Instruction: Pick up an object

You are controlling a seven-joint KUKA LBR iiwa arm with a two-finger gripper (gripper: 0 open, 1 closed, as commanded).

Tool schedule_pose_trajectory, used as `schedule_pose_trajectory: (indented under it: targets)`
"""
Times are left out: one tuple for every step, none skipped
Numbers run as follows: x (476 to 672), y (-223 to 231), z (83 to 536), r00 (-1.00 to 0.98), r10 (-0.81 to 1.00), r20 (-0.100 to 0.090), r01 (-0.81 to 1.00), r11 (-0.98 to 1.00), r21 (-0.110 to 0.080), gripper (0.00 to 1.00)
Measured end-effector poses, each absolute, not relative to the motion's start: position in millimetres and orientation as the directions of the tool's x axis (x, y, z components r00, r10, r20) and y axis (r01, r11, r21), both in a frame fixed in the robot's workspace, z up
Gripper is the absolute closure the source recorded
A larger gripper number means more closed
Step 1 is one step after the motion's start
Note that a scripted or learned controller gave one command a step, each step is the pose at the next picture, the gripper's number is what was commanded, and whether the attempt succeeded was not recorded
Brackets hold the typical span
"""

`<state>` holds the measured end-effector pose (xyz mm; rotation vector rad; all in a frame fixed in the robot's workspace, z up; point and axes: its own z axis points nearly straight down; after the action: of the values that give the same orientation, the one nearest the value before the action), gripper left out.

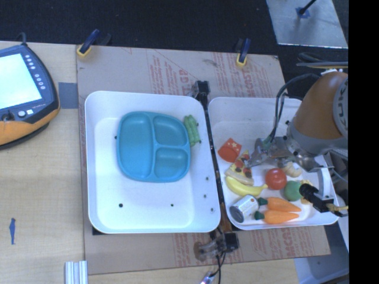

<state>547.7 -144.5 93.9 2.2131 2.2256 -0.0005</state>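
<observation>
- I am hovering my gripper [256, 157] low in the right bin [237, 112], just above the banana [244, 186].
- I cannot tell how my gripper is set.
- The tomato [275, 178] is lying just right of the banana.

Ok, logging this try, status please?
Tool low in right white bin, nothing visibly held. Nearest: red wedge-shaped toy, yellow plastic banana. Toys crowded close.

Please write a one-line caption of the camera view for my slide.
KUKA arm's gripper low in the right bin among toy foods; blue divided plate in the left bin.
</observation>
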Motion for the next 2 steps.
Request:
schedule_pose_trajectory:
  targets:
    - [527.2, -96, 95, -0.004, 1.0, -0.004, 1.0, 0.004, 0.005, 0.0]
    - [596.6, -119, 94, -0.004, 1.0, -0.001, 1.0, 0.004, 0.002, 0.0]
